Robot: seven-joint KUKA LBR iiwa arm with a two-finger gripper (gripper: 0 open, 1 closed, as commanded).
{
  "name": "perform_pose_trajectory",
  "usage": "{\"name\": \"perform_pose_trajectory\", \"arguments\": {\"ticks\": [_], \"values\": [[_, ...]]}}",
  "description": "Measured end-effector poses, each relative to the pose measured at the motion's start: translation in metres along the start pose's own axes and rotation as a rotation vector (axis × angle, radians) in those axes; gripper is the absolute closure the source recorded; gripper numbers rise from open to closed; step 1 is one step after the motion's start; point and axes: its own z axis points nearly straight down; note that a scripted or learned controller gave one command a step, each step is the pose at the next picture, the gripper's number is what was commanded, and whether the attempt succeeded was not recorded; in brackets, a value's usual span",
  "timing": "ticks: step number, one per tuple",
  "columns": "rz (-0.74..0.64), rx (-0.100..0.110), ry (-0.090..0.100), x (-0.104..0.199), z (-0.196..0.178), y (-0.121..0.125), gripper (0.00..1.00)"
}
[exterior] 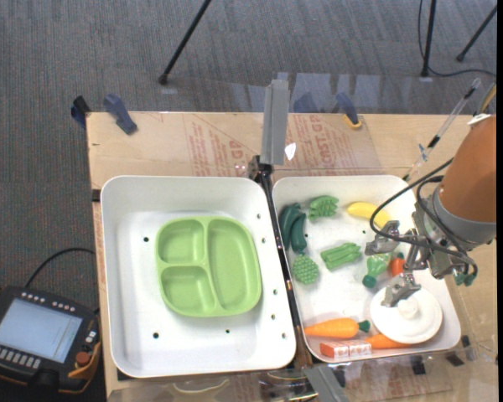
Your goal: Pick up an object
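You are looking at a brightly and evenly lit scene with soft shadows.

Light is falling from above, washing out the two white bins (117, 224) to near glare, while the green tray (208, 266) is casting only a faint shadow. Tripod legs are throwing thin shadows across the grey carpet (67, 40). Detail is going slightly soft around the arm (478, 182) at the right.

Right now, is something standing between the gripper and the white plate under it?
Nothing visible stands in the way. The gripper hangs directly over the white plate in the right bin. The nearest things lie beside it, not under it: a small green and orange piece to its left and the carrot left of the plate.
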Motion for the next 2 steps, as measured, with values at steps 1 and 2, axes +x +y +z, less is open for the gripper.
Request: {"name": "perform_pose_trajectory", "arguments": {"ticks": [1,2], "values": [[-0.01,0.001,-0.007,-0.0451,0.1176,-0.051,0.0],[-0.017,0.0,-0.007,-0.046,0.1085,-0.0477,1.0]]}}
